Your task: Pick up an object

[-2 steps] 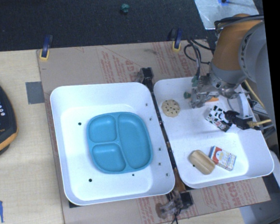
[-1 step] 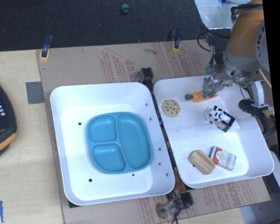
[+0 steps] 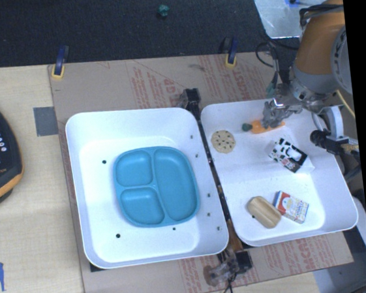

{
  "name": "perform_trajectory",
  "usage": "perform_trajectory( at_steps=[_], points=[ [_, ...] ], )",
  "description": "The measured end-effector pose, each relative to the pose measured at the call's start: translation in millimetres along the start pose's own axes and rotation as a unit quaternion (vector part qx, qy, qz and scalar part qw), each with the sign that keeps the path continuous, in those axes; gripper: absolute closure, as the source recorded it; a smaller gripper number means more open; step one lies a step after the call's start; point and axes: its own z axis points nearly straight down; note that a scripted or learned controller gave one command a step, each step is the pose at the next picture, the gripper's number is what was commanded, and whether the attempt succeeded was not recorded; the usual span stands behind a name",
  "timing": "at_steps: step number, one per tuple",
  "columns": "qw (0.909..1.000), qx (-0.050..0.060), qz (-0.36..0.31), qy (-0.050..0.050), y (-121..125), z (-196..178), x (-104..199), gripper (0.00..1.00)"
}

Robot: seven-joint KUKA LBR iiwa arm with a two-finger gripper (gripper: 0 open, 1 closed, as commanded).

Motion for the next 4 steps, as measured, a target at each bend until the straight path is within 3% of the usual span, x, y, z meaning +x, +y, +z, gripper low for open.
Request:
perform_trajectory(
  at_steps=[1,2,3,4],
  points=[
    [1.0,0.001,0.0,0.0,0,14,-8,0.0],
    [1.0,0.002,-0.001,0.001,0,2,23,0.0],
    [1.0,0.003,-0.002,0.001,0,-8,23,1.0],
    [1.0,0.003,-0.002,0.001,0,-8,23,0.0]
  ],
)
